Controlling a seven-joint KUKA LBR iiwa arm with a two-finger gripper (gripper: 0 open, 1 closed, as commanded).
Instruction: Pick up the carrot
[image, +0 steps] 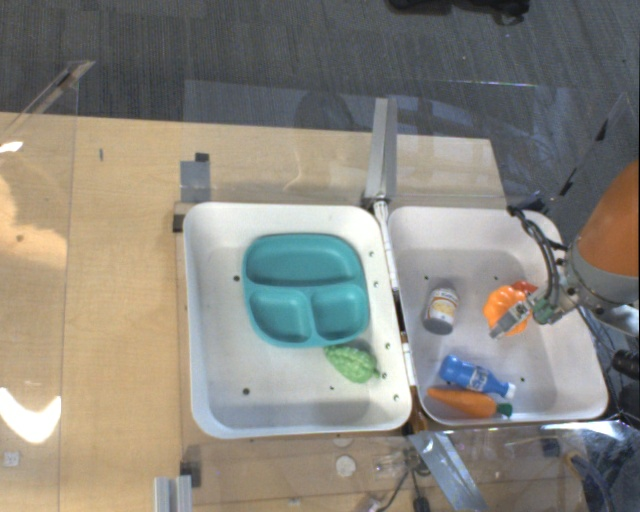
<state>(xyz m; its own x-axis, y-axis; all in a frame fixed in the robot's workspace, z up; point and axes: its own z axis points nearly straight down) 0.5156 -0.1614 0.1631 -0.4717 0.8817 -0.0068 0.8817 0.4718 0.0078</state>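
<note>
The arm (612, 240) enters from the right edge, its orange band showing above the wrist, and reaches down and leftward into the right bin (470, 225). Its gripper (520, 317) sits low over the bin's right half, right against a crumpled orange object (504, 300); whether the fingers are apart or together cannot be told, as they blur into that object.

The carrot (468, 402) lies on its side along the near wall of the right bin, its green end pointing right, well apart from the gripper. Just above it, nearly touching, lies a blue bottle (472, 376) with a white cap, tilted on its side. A small silver can (440, 309) stands near the middle of the same bin, left of the orange object.

The left bin (205, 330) holds a teal divided plate (304, 288) with three compartments, set slightly askew. Beside the plate's near right corner lies a bumpy green toy vegetable (351, 362), touching or almost touching the plate.

Both bins rest on a light wooden bench (90, 300), with a metal rail (380, 150) rising from the seam between them. Beyond the bench lies dark grey carpet (250, 40).
</note>
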